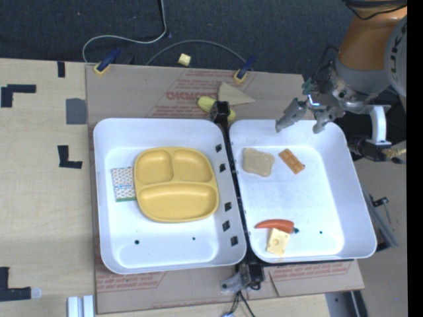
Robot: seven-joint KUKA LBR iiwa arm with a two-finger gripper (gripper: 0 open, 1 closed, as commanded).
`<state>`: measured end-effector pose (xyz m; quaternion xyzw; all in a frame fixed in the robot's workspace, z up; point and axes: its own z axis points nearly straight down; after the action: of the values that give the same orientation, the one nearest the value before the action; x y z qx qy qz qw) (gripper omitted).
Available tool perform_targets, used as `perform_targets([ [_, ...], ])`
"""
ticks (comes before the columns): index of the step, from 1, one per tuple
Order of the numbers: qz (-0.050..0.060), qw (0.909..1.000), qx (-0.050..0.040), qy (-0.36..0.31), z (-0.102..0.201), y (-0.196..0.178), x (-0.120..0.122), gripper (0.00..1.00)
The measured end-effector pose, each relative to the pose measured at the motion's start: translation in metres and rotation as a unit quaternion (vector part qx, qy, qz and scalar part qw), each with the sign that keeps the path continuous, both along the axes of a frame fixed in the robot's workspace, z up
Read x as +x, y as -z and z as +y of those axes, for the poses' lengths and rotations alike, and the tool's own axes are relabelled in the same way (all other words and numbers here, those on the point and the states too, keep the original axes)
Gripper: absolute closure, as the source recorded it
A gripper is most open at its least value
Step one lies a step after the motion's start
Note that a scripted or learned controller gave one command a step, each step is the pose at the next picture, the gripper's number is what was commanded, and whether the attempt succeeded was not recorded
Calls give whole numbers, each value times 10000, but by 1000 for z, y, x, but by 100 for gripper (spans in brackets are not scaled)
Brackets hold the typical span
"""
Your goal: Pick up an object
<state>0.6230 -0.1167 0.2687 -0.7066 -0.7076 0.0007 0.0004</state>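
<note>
Jaws [303, 121] spread wide, nothing between them, above far rim of right bin [353, 177]. Inside: bread piece [258, 162], orange cracker [291, 161], red pepper [274, 224], cheese wedge [278, 242].

Red printing on the brown cardboard sheet [172, 88] under the bins, upper middle of the frame, upside down, too partly hidden to read with certainty, more faint red print on the cardboard's lower edge at bottom right, unreadable
</note>
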Motion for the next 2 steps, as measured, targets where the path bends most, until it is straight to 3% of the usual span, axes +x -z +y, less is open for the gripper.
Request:
perform_targets([
  [1,30,10000,-9,28,-59,64,-1,0],
  [2,-17,10000,-4,4,-70,173,18,0],
])
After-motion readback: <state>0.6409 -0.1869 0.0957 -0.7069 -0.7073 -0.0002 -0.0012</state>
